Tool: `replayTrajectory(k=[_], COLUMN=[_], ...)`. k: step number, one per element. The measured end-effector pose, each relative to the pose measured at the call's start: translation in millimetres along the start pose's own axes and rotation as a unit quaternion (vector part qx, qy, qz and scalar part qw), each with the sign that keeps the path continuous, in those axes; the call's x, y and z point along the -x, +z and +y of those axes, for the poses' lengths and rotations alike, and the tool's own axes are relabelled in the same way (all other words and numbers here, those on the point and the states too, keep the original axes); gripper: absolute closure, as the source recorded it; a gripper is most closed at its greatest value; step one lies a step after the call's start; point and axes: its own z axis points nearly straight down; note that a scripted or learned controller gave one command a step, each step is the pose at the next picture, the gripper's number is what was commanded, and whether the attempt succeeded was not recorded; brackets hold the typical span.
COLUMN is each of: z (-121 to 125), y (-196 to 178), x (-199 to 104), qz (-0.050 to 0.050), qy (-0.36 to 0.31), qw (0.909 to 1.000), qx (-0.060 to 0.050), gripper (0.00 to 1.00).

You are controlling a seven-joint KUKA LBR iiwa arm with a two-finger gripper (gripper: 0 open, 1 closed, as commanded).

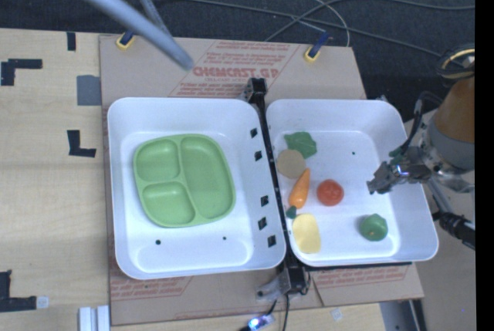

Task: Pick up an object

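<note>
Bins sit side by side on a cardboard sheet (231, 63) laid over the wooden bench (46, 167), and the account runs from the left one across. The left bin (127, 117) holds a light green plate (184, 180) split into three compartments, lying flat near its middle. A black clip strip (266, 167) runs down the seam where the two bins meet. The right bin (347, 117) carries all the small objects. Close to its left wall lies a dark green leafy piece (300, 143), with a round tan disc (291, 164) just below it and touching it. An orange carrot (299, 189) leans at a slant beneath the disc, its green stub toward the bottom left, and a pale yellow oblong piece (306, 233) rests below the carrot near the front wall. Further right, a red tomato-like ball (330, 192) sits near the middle of the bin floor, apart from the carrot. A small green rounded object (373, 227) lies toward the front right corner. The gripper (384, 179) hangs over the right part of this bin, up and to the right of the red ball and above the green object, touching neither. Its dark fingers look bunched together with nothing between them, though the view is too small to tell how wide they stand.
</note>
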Motion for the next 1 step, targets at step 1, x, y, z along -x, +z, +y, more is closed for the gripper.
replayTrajectory(k=[1], z=[0.7], y=[-13.9], x=[-0.4], qz=[0.001], qy=[0.0], qw=[1.0], qx=[-0.001], gripper=[1.0])
